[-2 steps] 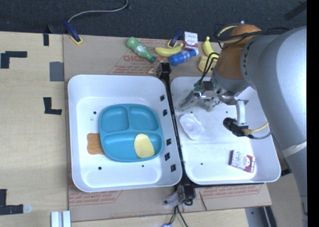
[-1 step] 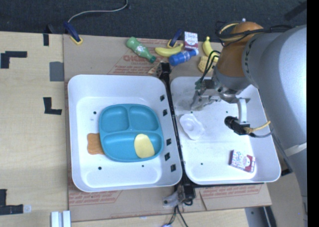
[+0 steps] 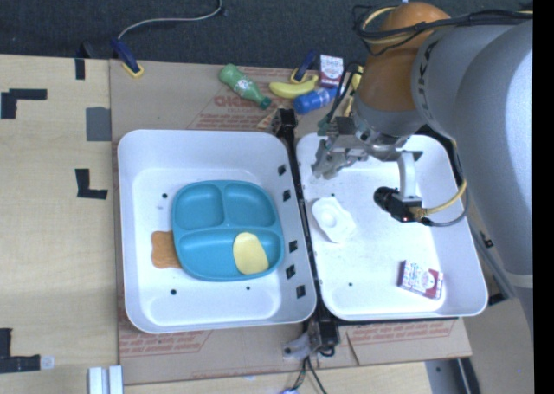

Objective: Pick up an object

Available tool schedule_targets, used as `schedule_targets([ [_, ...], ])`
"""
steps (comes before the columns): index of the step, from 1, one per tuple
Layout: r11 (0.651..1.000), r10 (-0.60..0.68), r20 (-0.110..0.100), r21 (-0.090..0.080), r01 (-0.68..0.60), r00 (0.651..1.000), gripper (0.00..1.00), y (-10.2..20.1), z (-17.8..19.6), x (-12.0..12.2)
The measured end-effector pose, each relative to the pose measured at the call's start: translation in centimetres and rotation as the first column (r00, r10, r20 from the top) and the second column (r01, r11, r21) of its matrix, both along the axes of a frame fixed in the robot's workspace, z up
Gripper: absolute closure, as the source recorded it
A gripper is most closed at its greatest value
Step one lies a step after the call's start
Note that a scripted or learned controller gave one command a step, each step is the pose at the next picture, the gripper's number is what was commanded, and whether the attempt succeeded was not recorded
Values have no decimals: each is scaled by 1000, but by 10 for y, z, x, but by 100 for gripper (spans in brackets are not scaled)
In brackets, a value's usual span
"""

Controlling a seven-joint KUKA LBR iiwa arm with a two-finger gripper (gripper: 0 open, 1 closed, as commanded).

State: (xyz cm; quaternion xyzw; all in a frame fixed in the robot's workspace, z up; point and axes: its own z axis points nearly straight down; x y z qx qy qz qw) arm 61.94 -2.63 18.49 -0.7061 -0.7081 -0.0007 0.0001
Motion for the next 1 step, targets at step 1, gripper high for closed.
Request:
schedule_targets([
  [1,1000,-1,-3,-1,1,1000,100,43,-1,-48],
])
